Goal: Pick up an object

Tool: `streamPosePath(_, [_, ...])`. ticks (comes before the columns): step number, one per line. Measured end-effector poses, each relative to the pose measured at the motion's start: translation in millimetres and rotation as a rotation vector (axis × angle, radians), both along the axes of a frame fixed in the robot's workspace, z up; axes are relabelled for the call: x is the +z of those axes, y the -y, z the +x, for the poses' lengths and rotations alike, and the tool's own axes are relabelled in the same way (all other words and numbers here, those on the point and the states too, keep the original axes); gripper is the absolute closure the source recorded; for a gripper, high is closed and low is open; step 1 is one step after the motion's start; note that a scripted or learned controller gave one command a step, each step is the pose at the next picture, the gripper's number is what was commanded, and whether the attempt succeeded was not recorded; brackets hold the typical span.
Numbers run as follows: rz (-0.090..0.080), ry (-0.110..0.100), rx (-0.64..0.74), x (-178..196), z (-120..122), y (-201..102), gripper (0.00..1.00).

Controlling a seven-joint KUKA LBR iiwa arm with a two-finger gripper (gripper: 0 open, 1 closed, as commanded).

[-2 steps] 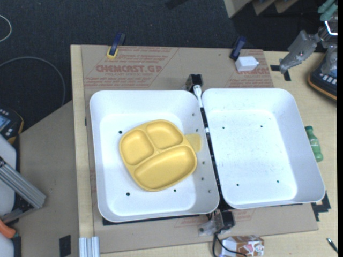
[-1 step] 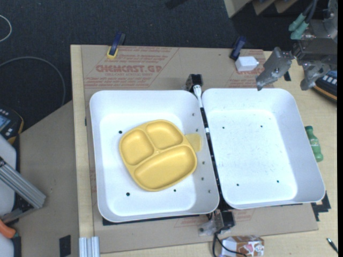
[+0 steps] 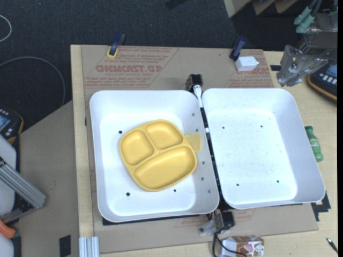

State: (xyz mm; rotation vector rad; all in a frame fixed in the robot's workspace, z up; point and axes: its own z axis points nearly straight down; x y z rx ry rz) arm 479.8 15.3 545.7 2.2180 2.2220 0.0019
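A yellow divided plate [image 3: 157, 154] with three compartments lies flat in the middle of the left bin [image 3: 104, 111]. A small flat yellow piece [image 3: 194, 141] sits against the plate's right edge. The right bin [image 3: 252, 143] stands beside it. My gripper [image 3: 296, 68] hangs at the top right, beyond the right bin's far right corner and over the bench, well away from the plate. Nothing shows between its fingers.
A white block [image 3: 246, 63] and two blue clamps [image 3: 116, 44] [image 3: 237, 47] sit on the cardboard behind the bins. A black clip [image 3: 195, 82] joins the bins at the back. A green object [image 3: 314, 142] lies outside the right bin's right rim.
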Motion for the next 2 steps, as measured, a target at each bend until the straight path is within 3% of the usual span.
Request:
streamPosePath(1, [0.000, -0.016, -0.002, -120.9, 0.8, -15.0, 1.00])
streamPosePath(2, [0.003, 0.002, 0.008, -101.5, -0.8, -99.2, 1.00])
